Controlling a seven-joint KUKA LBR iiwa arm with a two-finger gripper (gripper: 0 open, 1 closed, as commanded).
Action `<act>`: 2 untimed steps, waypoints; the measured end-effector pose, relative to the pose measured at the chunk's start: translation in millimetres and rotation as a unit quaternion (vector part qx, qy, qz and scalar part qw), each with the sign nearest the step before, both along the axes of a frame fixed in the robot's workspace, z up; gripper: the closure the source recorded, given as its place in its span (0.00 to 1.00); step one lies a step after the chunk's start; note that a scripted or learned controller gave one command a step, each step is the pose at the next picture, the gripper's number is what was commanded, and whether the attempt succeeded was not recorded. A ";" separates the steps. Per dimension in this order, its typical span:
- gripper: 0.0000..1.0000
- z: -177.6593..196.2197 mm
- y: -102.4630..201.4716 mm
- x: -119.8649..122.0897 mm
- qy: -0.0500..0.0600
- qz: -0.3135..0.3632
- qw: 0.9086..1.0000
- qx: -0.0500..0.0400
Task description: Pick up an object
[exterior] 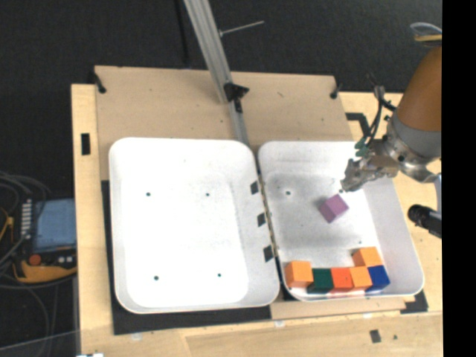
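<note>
Now | bins [186,149]: 2 | purple block [333,207]: 1 | end effector [351,183]: grip state unclear

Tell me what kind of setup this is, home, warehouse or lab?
Most likely a robotics lab test bench. Two shallow white bins sit side by side on a plywood bench, coloured blocks lie in the right one, the arm's gripper hangs above a purple block, and loose cables trail at left.

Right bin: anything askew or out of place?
Only mildly. The purple block lies alone mid-bin, rotated, just below the gripper, while the orange, green and blue blocks crowd the near wall of the right bin. No spill or damage.
</note>
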State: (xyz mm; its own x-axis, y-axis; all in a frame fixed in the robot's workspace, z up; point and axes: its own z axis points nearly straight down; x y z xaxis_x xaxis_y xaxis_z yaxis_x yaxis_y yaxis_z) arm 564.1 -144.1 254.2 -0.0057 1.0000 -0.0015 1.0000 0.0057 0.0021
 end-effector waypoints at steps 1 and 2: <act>1.00 -8.2 47.3 30.1 0.000 0.000 1.000 0.000; 1.00 -0.2 93.2 47.6 0.000 0.001 1.000 0.001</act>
